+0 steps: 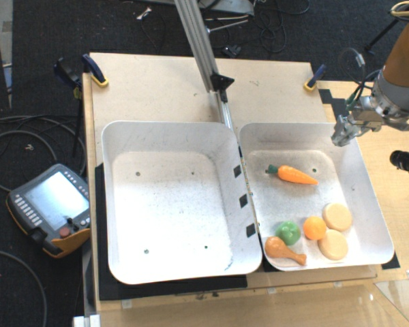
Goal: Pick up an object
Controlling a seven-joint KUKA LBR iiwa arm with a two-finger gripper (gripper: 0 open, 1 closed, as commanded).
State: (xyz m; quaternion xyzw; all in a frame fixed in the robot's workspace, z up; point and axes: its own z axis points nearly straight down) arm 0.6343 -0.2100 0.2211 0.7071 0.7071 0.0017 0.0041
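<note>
The right bin [360,176] holds an orange carrot with a green top [294,174], a green round toy [288,233], an orange ball [315,227], two pale beige round pieces [338,216] [333,244] and a tan drumstick-shaped toy [283,250]. My gripper [342,133] hangs at the bin's upper right rim, right of and above the carrot, with nothing seen in it.
The left bin [123,155] sits beside the right one, with a divider ridge [242,182] between them. A slanted metal pole [201,39] crosses the bench top. A teach pendant [49,210] lies on the floor at left. Clamps mark the bench's far corners.
</note>
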